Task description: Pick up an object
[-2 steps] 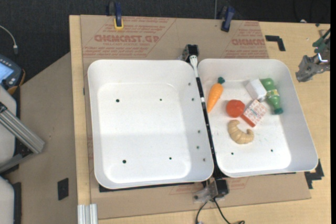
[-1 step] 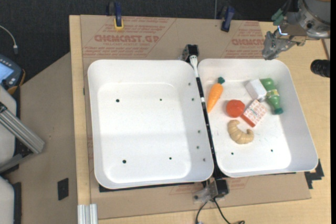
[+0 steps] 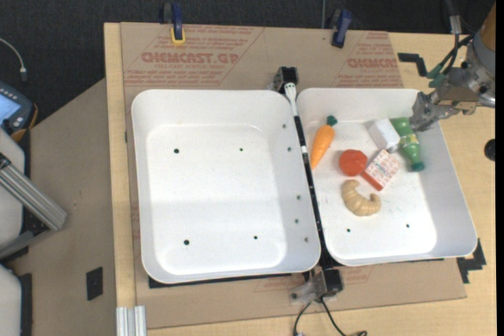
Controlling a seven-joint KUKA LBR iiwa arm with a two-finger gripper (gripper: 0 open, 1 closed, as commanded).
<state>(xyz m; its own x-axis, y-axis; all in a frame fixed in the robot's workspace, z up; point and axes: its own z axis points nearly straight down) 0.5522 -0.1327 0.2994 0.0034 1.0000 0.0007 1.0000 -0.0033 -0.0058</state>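
Note:
The right bin holds several small objects. An orange carrot lies near its left wall. A red tomato sits beside a red-and-white box. A tan croissant lies below them. A white block and a green bottle-like piece rest near the far right. My gripper hangs at the bin's upper right corner, just above and right of the green piece. I see nothing held in it.
The left bin sits beside the right one, joined along a black divider. Both stand on a cardboard sheet clamped at the back by two blue clamps. Cables hang above the arm at the right.

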